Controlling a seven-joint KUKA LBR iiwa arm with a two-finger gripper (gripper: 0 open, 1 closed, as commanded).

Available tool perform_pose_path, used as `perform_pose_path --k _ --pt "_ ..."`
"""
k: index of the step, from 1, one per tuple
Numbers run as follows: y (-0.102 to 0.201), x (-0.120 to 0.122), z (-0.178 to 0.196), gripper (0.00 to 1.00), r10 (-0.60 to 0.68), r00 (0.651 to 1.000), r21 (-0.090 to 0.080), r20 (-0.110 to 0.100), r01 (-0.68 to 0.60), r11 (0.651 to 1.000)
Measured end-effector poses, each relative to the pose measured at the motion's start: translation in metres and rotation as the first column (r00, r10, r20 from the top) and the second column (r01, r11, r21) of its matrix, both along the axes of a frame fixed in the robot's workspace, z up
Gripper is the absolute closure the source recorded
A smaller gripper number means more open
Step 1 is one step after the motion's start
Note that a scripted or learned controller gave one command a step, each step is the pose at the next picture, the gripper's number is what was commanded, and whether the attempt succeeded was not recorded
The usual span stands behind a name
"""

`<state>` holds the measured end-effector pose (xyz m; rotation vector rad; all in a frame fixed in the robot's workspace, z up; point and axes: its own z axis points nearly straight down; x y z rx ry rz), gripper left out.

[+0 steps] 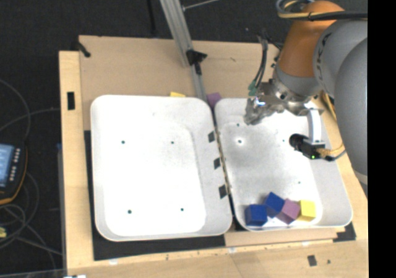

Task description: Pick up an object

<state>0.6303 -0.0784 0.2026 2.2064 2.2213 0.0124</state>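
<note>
Bench, two bins; gripper [253, 113] at right bin [322, 171] 11 o'clock, opening unreadable; blocks [279, 207] at 6 o'clock: empty grab likely.

Tool [254, 111] over right bin [322, 147] far end; four blocks [279, 208] clustered at near edge.

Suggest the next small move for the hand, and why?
Probably travel toward the near edge of the right bin: the hand sits at its far corner, while the blue blocks, purple block and yellow block cluster there.
</note>
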Motion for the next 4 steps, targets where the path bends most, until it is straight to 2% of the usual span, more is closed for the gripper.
perform_pose_path --k 1,2,3,4 --pt "-0.002 -0.004 -0.006 0.00 -0.001 1.000 0.000 -0.014 0.001 1.000" --pt "-0.002 -0.004 -0.006 0.00 0.000 1.000 0.000 -0.015 0.000 1.000" --pt "-0.008 -0.031 -0.094 0.00 -0.006 1.000 0.001 -0.010 0.006 1.000" --pt "-0.013 -0.014 -0.106 0.00 -0.003 1.000 0.001 -0.011 0.003 1.000"
